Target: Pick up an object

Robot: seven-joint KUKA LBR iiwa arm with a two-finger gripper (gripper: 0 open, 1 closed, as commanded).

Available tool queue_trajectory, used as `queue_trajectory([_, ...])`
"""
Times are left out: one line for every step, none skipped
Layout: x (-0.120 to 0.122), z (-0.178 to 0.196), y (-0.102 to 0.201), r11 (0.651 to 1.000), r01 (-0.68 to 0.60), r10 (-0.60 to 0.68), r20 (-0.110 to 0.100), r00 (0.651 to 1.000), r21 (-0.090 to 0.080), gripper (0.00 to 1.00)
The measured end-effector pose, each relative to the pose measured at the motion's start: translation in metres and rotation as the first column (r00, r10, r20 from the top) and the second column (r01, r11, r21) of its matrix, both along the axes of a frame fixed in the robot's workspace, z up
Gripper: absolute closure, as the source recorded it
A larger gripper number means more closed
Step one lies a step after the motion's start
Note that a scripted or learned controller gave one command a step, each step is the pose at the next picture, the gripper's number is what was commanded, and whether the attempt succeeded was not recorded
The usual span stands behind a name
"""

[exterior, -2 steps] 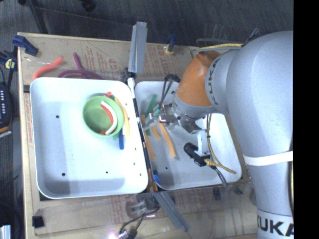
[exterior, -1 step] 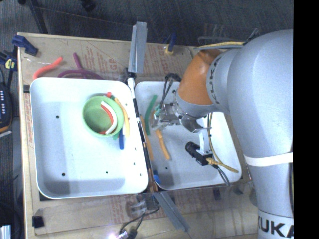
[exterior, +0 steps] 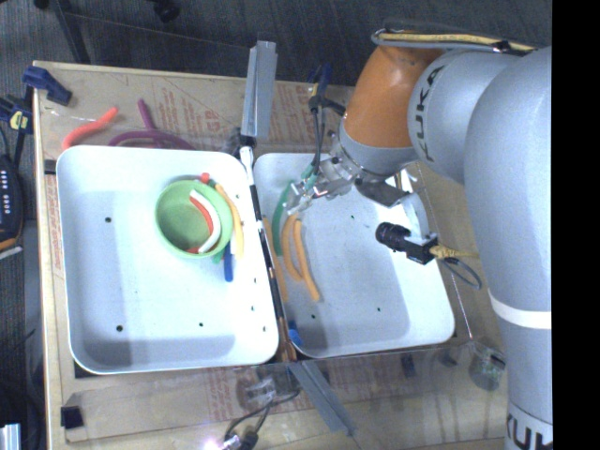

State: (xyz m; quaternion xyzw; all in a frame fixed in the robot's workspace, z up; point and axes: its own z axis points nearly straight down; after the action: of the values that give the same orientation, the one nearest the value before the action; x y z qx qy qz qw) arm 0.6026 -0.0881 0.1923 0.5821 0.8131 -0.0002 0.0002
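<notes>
Orange strips [exterior: 302, 256], two long flexible pieces lying side by side, rest on the floor of the right bin [exterior: 412, 322] close against its left wall, with a thin green curved piece [exterior: 281, 209] just beside their upper ends. These are judged the likeliest target, being the items nearest the tool.

The gripper [exterior: 309, 190] hangs over the upper left corner of the right bin, above and just beside the upper ends of the strips. Its metal parts are small and partly in glare; whether it is open or closed cannot be told, and nothing is visibly held in it. The wrist is tilted leftward towards the bin wall, which is consistent with an approach to items crowded into that edge.

The left bin [exterior: 112, 326] holds a green bowl [exterior: 183, 218] with a red and a white curved piece inside it, and a yellow strip [exterior: 234, 223] and a small blue item [exterior: 228, 270] against the bowl's right side. These lie well apart from the gripper, across the divide between the bins.

Risk noted: the strips lie flat and hard by the wall, leaving little room for a finger on that side.
</notes>
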Motion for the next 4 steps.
queue_trajectory([0.000, 0.000, 0.000, 1.000, 0.000, 0.000, 0.000, 1.000, 0.000, 0.00])
queue_trajectory([0.001, -0.096, -0.048, 0.994, 0.112, -0.112, 0.007, 0.994, 0.000, 0.00])
queue_trajectory([0.001, -0.087, -0.048, 0.994, 0.108, -0.108, 0.002, 0.994, 0.001, 1.00])
queue_trajectory([0.001, -0.087, -0.048, 0.994, 0.108, -0.108, 0.003, 0.994, 0.001, 0.00])
